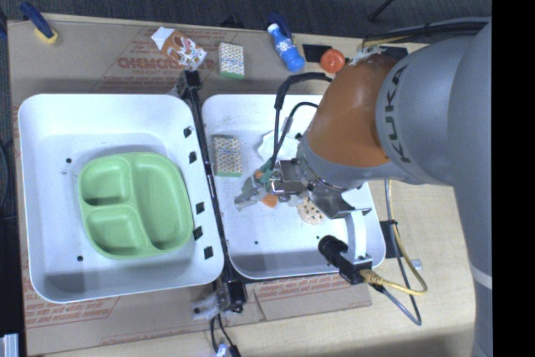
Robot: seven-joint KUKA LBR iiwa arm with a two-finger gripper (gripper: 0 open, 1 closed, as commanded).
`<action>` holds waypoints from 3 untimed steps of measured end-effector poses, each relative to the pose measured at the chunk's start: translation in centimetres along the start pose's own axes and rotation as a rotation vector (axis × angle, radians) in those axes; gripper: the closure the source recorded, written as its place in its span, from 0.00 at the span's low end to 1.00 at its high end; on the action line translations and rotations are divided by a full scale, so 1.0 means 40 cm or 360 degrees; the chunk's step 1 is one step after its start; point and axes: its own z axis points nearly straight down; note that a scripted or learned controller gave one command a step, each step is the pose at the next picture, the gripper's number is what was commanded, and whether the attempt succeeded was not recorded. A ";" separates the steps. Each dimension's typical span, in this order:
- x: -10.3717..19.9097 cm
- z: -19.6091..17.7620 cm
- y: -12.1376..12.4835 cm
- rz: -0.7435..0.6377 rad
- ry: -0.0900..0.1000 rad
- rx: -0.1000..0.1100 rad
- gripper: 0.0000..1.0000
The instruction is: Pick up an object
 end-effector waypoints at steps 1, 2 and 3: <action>0.000 0.000 0.000 0.0000 0.0000 0.0000 0.00; 0.000 0.000 0.000 0.0000 0.0000 0.0000 0.00; -0.046 0.021 0.354 0.0001 -0.0001 0.0000 0.00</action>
